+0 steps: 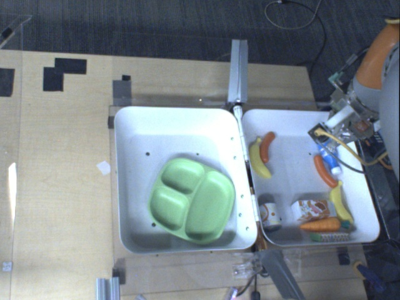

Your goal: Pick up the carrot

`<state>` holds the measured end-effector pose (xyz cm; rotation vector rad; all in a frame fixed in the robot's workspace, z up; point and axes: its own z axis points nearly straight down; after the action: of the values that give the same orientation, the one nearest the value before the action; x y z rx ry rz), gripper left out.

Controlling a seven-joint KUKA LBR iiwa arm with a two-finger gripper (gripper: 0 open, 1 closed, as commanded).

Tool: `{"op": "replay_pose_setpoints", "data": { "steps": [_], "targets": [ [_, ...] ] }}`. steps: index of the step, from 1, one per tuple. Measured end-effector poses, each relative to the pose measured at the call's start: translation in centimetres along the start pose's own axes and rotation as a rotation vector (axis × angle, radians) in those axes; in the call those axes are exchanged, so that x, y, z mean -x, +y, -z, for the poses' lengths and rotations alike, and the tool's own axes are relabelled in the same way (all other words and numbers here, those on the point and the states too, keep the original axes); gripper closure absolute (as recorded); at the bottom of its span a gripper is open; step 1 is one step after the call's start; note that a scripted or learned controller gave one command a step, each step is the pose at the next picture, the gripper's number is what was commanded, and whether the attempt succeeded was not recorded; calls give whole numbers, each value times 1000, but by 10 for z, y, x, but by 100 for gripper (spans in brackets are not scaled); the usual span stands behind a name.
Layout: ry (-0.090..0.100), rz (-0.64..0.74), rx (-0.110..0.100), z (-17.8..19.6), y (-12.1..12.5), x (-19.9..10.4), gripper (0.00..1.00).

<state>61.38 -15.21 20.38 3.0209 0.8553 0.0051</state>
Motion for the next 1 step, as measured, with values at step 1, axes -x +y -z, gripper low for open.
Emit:
{"op": "replay_pose_setpoints", "data": {
  "steps": [1],
  "targets": [
    [1, 107, 2, 136, 6, -9, 100]
  ]
}}
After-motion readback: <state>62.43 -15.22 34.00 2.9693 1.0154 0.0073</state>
